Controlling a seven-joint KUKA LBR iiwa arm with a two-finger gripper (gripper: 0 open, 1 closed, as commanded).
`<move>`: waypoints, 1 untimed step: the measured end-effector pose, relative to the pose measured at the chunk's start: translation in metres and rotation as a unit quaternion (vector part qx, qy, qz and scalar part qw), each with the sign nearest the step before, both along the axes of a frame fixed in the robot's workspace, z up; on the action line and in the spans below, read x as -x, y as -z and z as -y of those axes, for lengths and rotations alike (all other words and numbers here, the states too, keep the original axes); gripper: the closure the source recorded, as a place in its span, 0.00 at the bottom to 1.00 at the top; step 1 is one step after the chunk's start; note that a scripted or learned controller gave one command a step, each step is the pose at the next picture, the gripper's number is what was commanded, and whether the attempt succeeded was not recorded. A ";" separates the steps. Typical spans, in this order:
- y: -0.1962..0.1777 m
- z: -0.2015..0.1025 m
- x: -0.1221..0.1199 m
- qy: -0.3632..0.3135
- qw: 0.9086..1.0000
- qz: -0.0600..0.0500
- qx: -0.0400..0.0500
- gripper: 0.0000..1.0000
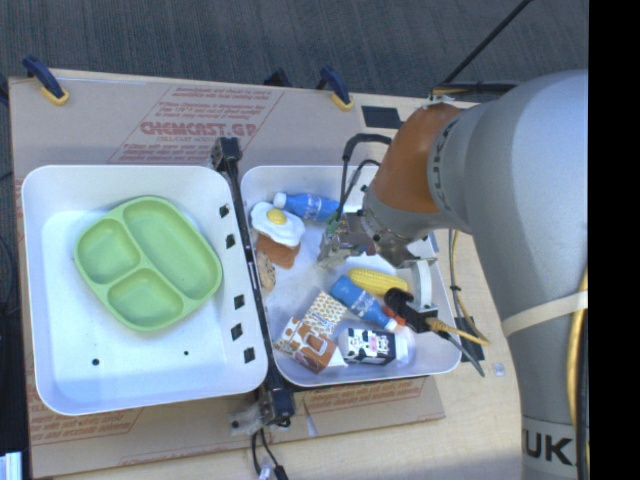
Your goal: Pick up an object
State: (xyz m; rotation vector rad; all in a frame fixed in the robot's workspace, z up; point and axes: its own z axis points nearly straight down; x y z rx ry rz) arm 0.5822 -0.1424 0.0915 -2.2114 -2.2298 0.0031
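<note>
Gripper [338, 240] is seen low inside the right bin [440, 360], under the orange-banded wrist [410, 168] — whether anything is pinched cannot be told. Against that gripper everything else is placed, largest first. The left bin [40, 298] lies well to its left, and a green divided plate [148, 260] rests in it. A patterned carton [312, 330] lies below the gripper, with a black-and-white packet [372, 345] beside it. A blue bottle [358, 300] and a yellow corn cob [378, 281] lie just below and to the right. A second blue bottle [308, 206] sits just above-left. A fried-egg toy [277, 224] on a brown block [279, 253] is found near the left — none of these is seen being touched.
</note>
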 end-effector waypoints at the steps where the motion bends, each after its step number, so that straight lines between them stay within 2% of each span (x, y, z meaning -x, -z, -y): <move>1: 0.000 -0.039 -0.020 0.000 1.000 -0.001 0.000 1.00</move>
